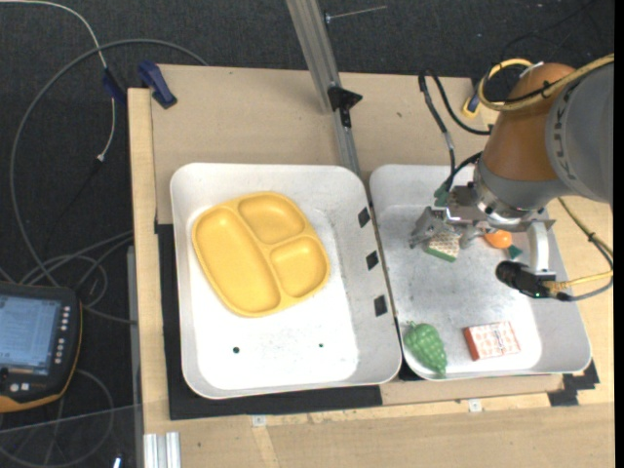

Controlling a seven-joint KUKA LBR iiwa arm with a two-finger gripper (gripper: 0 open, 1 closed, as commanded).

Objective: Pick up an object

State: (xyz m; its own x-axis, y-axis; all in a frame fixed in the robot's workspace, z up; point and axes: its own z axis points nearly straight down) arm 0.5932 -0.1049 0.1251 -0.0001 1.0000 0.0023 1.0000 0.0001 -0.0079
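Hand (pixel 439 230): grey two-finger unit, low over the upper-left part of the right bin (pixel 575 344), reached in from the right beneath the orange wrist band. Whether it is spread or closed cannot be told; dark metal parts mask its tip. Nearest object: small pale block with a green edge (pixel 445 250), just below and touching or almost touching the hand, lying slightly tilted. Small orange object (pixel 498 239): just right of the hand, partly under the wrist. Green knobbly toy (pixel 426 347): well apart, at the bin's lower-left corner. Red-and-white packet (pixel 490 339): lower middle, long axis roughly left-right. Left bin (pixel 195 359): holds a yellow divided tray (pixel 259 253). Judgement: the pale block is the likely target.
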